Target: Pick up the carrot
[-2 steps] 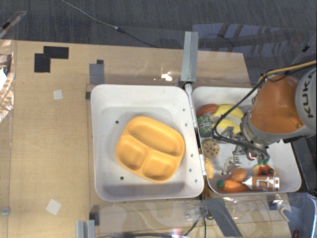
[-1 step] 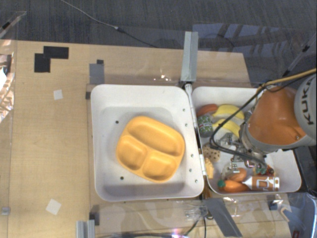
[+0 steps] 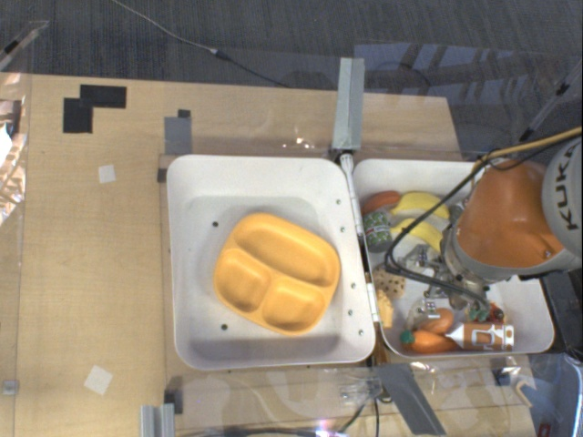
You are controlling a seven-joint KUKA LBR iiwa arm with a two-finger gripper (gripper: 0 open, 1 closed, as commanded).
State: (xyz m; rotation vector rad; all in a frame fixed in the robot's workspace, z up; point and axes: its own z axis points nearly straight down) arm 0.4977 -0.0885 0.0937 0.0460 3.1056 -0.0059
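Observation:
The carrot, orange with a green stub at its left end, lies along the front wall of the right bin. My gripper hangs low over the front of that bin, just behind and above the carrot. The arm's orange band and dangling cables cover much of the bin's middle. A small orange-red piece shows right under the gripper; I cannot say what it is or whether it is gripped.
Crowding the right bin are a yellow banana, a red item, a green can, a spotted tan block and an orange-and-white bottle beside the carrot. The left bin holds a yellow divided plate.

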